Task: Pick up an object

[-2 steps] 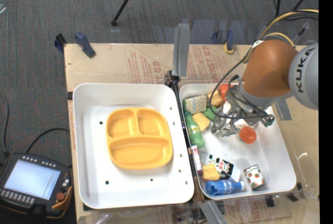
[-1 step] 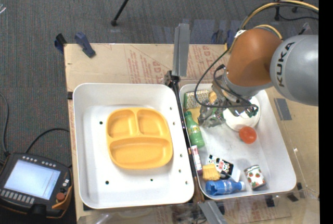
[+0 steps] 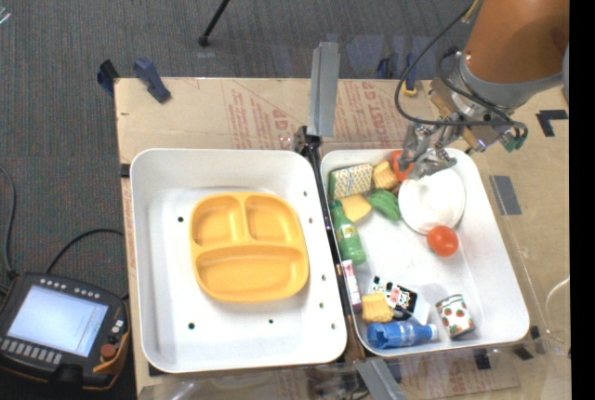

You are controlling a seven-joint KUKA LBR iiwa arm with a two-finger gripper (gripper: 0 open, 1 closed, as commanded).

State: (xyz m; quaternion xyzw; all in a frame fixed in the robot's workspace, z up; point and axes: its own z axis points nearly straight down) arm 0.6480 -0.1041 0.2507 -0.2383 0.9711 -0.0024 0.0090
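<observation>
the nearest candidate to pick is a small orange-red piece (image 3: 398, 164) at the far left of the right bin (image 3: 507, 268), just beside a white bowl (image 3: 433, 201) and a yellow toy block (image 3: 383, 174). my gripper (image 3: 426, 156) hangs right over that cluster, close to the bin's far rim; i cannot tell whether the pincer is spread or pressed together, and nothing shows between it. to do this well, i judge i should come straight down on one item, clear of the bowl's rim, since things touch here and a slanted approach could shove neighbours. a red ball (image 3: 443, 241) sits just past the bowl with bare floor around it, an easier target. the left bin (image 3: 149, 296) holds a yellow divided tray (image 3: 249, 246), well apart.
</observation>
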